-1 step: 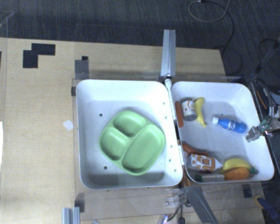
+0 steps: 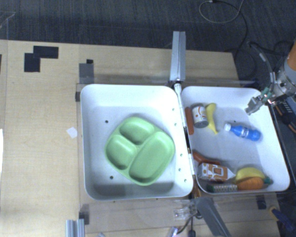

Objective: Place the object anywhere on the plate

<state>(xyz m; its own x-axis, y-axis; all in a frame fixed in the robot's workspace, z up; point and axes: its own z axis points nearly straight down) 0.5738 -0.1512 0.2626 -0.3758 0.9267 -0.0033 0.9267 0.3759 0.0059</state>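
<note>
A green plate (image 2: 140, 149) with three compartments lies in the left bin (image 2: 96, 132), with nothing on it. The right bin (image 2: 276, 154) holds several objects: a small can (image 2: 201, 116), a yellow banana (image 2: 212, 118), a blue bottle (image 2: 242, 132) lying on its side, a brown and white carton (image 2: 214, 172), a yellow lemon-like fruit (image 2: 250, 173) and an orange piece (image 2: 251, 183). My gripper (image 2: 255, 104) hangs over the right bin's far right corner, up and to the right of the blue bottle, with nothing seen in it.
A reddish-brown stick (image 2: 189, 120) lies along the right bin's left wall, and a red-orange piece (image 2: 204, 157) sits above the carton. A metal post (image 2: 178, 58) stands behind the divider between the bins. Cables (image 2: 222, 9) lie on the floor behind.
</note>
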